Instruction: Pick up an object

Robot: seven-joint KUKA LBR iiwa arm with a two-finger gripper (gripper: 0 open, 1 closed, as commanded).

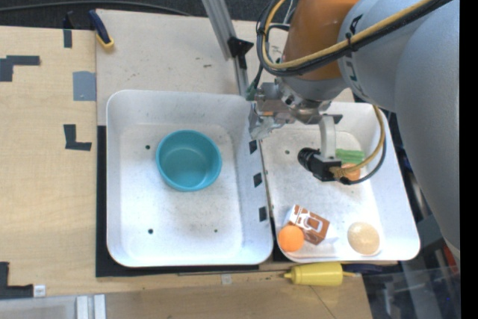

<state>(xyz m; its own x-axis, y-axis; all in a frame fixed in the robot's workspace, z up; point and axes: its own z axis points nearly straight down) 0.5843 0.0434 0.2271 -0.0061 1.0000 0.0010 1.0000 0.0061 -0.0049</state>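
Grey arm (418, 63) closest to the lens, bulking large across the right side, orange band (321, 19) above the wrist. Reaches down and leftward to the end effector (263, 119), low over the back end of the ridge where the two bins meet. Cannot tell how far open it is, nor whether anything is held; seen from above and partly masked by the wrist.

Right bin (287, 187) with the loose objects. Orange ball (291, 238) at the front edge, touching a brown-and-white box (312, 224) just behind it to the right. Pale ball (364, 237) near the front right corner, apart from the box. Small green piece (348, 156) farther back, too small to identify. All of these well apart from the end effector.

Left bin (134, 198) with a teal bowl (188, 159) standing upright near its middle, hollow side up.

Yellow bottle (317, 274) lying on its side on the desk (45, 160), just outside the front rim of the right bin.
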